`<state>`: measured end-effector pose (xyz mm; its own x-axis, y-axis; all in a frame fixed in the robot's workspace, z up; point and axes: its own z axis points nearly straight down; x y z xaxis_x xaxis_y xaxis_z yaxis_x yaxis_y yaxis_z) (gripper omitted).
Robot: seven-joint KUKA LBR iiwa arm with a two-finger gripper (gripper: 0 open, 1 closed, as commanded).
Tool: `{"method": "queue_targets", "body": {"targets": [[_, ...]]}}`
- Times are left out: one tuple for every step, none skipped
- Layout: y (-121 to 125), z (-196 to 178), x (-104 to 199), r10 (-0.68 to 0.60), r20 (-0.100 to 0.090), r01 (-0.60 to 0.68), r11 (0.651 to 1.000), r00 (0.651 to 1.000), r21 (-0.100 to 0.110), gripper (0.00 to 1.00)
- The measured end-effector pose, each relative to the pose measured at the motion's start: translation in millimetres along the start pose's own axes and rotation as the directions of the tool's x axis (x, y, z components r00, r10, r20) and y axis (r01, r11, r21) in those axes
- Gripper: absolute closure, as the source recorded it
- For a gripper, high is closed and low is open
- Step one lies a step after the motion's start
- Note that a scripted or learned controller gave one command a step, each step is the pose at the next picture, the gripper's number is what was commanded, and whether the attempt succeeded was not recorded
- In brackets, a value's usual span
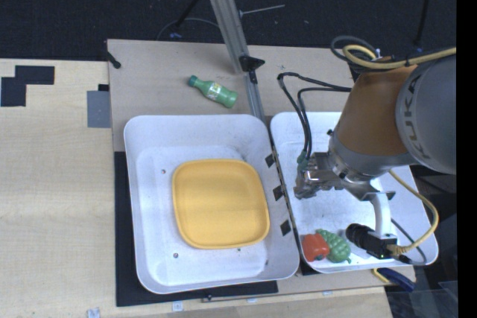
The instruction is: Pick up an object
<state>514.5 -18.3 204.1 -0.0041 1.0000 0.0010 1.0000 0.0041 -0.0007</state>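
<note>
A yellow square plate [220,202] lies flat in the left bin [145,153]. A red piece [314,247] and a knobbly green piece [337,246] lie touching each other in the near-left corner of the right bin [287,132]. My gripper [308,185] hangs over the left part of the right bin, close to the wall between the bins and above the red and green pieces in the picture. Nothing shows in its grasp. The grey and orange arm hides much of that bin's middle.
A small green bottle [213,91] lies on its side on the bench behind the left bin. A slanted aluminium bar [229,15] rises from behind the gap between the bins. Black cables [297,97] loop over the right bin's far edge.
</note>
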Motion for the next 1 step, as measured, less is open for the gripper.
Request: {"method": "queue_targets", "body": {"targets": [[-1.9,2.7,56.9,0.0,0.0,0.0,1.0,1.0,0.001,1.0]]}}
